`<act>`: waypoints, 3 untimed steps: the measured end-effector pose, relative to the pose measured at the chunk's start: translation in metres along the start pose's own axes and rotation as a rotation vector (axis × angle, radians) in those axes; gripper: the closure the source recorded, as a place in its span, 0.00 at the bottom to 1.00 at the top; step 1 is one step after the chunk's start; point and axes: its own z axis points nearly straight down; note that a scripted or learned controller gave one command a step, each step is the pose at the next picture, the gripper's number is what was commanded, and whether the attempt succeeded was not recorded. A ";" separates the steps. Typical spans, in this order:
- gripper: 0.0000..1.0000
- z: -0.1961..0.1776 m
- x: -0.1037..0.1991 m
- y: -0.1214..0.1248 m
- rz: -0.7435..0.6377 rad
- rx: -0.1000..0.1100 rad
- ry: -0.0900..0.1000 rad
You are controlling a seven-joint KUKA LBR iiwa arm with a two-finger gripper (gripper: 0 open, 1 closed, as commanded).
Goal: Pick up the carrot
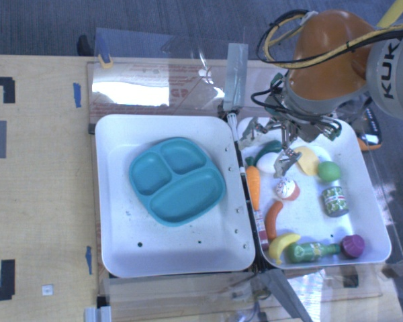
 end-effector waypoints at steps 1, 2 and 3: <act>0.00 0.000 0.056 0.025 -0.345 -0.005 0.005; 0.00 0.091 0.101 -0.052 -0.597 -0.007 0.005; 0.00 0.098 0.063 -0.052 -0.908 -0.001 0.001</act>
